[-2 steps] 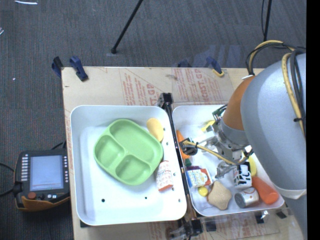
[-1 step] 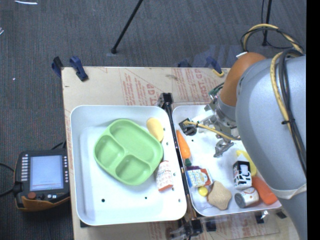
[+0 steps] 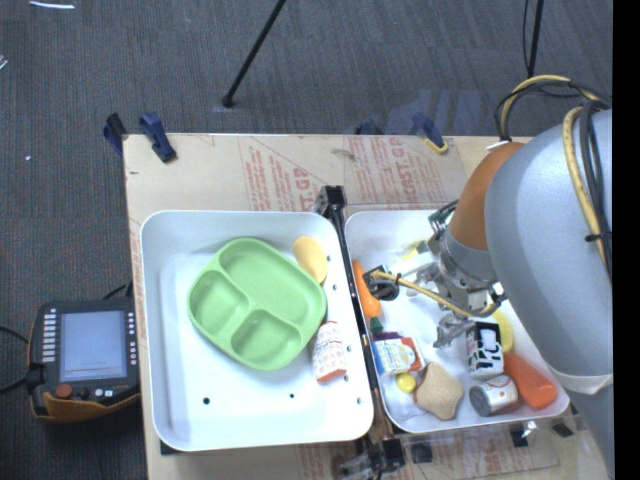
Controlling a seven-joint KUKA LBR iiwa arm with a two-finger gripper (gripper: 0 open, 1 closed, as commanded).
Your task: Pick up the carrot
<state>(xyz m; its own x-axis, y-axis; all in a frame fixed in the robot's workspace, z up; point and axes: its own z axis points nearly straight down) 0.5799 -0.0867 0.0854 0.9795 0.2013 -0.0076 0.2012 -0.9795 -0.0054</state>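
The carrot (image 3: 364, 288), a slim orange piece with a green end toward the front, lies along the left wall of the right bin (image 3: 400, 226). My gripper (image 3: 456, 328) hangs low over the middle of that bin, below the grey wrist and orange band. It is well to the right of the carrot and apart from it. A black-and-white carton (image 3: 485, 349) sits just to the gripper's right. The wrist and a yellow cable hide part of the gripper.
The right bin also holds a small pouch (image 3: 392, 353), a tan bread slice (image 3: 438, 390), a metal can (image 3: 492, 398) and an orange object (image 3: 530, 382). The left bin (image 3: 165, 368) holds a green divided plate (image 3: 257, 303), a yellow fruit (image 3: 311, 258) and a small bottle (image 3: 329, 352).
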